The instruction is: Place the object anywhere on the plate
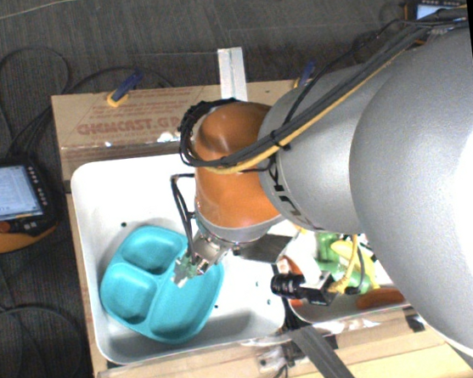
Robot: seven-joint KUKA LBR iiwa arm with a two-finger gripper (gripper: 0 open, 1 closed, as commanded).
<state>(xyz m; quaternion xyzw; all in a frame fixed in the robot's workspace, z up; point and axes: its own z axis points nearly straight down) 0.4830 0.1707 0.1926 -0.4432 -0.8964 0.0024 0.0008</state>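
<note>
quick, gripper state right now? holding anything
gripper: low over the teal plate in the left bin; open or closed cannot be told, and nothing is visibly held.

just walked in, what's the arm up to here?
The arm reaches in from the right over the left bin. Its gripper hangs low over the teal divided plate in that bin, with a small greenish object at its tip; whether it grips it is too blurred to tell. In the right bin, mostly hidden under the arm, lie other items, one yellow-green and one orange.
</note>
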